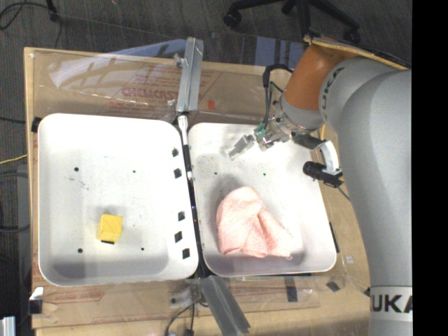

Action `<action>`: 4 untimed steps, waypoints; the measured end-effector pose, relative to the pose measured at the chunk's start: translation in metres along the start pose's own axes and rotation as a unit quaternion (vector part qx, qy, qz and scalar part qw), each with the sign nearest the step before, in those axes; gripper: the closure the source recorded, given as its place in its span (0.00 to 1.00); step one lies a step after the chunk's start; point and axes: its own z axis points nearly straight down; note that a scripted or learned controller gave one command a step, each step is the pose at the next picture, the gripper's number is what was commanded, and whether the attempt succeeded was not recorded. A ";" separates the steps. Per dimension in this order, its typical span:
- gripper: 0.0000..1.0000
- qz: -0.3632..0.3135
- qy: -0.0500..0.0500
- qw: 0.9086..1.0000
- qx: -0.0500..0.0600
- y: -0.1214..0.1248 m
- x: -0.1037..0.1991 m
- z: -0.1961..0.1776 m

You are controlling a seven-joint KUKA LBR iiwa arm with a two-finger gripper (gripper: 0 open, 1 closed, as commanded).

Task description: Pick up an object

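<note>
The camera looks down on a bench (105,75) with two white bins side by side.

In the left bin (105,138), a small yellow block (110,228) sits near the front edge, a bit left of the middle. It lies flat on the bin floor, all by itself.

In the right bin (210,159), a pink cloth (250,231) lies crumpled near the front edge. It fills a good part of the front half of that bin.

The grey arm (371,145) comes in from the right side. Its orange band (308,82) is above the back right corner of the right bin. The gripper (240,148) is over the back edge of the right bin, well apart from the pink cloth. Its fingers stand a little open, and nothing is between them.
</note>
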 end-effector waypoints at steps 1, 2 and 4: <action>0.00 0.000 0.000 1.000 0.001 -0.001 0.000 0.001; 1.00 -0.002 -0.006 1.000 -0.001 0.000 -0.002 -0.010; 0.00 0.037 0.007 0.999 0.003 -0.001 0.006 0.010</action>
